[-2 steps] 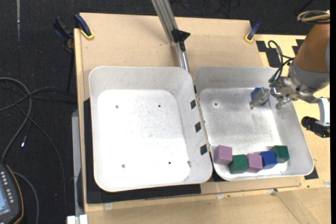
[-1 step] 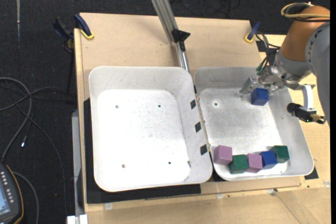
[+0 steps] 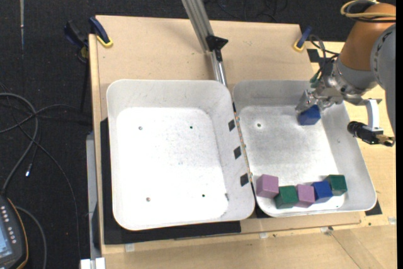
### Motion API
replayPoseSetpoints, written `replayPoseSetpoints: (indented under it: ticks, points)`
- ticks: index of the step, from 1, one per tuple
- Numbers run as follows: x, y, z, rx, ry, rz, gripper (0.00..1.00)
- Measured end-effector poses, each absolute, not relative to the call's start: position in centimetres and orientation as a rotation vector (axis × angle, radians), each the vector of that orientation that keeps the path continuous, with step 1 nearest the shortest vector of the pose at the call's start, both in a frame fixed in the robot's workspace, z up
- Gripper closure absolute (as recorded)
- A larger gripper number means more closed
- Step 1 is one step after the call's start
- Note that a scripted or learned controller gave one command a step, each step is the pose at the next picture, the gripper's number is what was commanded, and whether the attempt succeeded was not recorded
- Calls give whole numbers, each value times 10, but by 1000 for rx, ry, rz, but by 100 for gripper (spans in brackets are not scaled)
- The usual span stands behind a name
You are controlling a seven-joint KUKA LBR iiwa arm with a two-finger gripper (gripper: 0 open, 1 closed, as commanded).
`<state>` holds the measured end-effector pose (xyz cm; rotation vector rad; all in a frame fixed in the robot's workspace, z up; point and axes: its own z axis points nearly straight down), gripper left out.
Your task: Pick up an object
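My gripper [image 3: 310, 105] hangs over the far right part of the right bin [image 3: 283, 142], reaching in from the right. A blue block [image 3: 309, 115] sits between its fingertips, tilted, and the fingers are shut on it. Along the bin's near edge lie several more blocks: a purple one [image 3: 268, 185], a green one [image 3: 287, 196], a pink-purple one [image 3: 305, 193], a second blue one [image 3: 322, 189] and another green one [image 3: 337, 183].
The left bin [image 3: 167, 148] stands beside the right one, their rims touching at the middle. A slanted metal pole [image 3: 195, 3] crosses the bench's far side. Clamps [image 3: 101, 31] [image 3: 303, 40] grip the bench's far corners.
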<state>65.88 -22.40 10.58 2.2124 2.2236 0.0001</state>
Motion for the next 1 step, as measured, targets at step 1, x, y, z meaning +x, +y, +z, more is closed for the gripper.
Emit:
replayPoseSetpoints:
  ticks: [1]
  points:
    - [679, -163, 98, 2209, 2225, 6, 100]
